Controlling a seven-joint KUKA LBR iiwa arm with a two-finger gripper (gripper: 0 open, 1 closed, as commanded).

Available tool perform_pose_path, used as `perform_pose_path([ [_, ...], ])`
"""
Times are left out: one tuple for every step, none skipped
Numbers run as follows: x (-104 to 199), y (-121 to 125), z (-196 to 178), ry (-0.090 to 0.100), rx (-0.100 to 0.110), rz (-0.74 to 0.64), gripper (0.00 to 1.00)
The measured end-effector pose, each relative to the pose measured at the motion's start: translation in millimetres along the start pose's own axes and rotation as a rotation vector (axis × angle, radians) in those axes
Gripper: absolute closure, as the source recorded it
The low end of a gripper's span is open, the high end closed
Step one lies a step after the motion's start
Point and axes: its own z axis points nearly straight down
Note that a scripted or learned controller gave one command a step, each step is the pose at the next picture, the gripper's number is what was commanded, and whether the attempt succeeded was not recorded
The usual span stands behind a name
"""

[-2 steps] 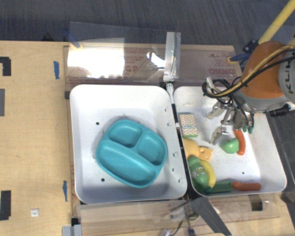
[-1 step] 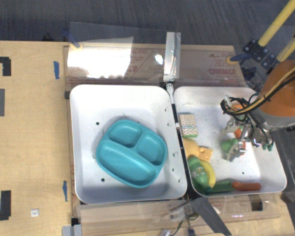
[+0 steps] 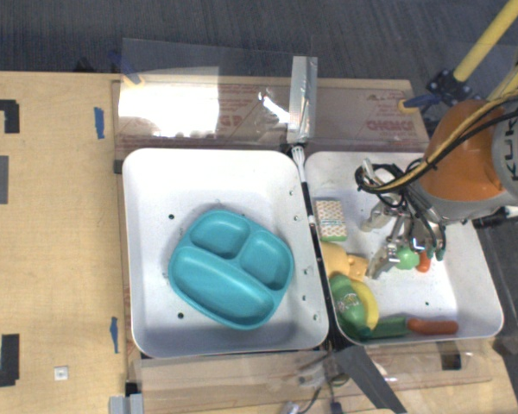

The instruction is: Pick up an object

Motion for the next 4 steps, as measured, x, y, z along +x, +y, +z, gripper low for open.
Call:
perform_pose_path([
  [-4,0,-14,-0.016,0.001,-0.001,1.00],
  [-39,-6,-187,-0.006,0.001,0.098,1.00],
  [-69,43,-215,0.002,0.001,0.303,1.00],
  [-58,75,-220,0.007,0.003,0.599,1.00],
])
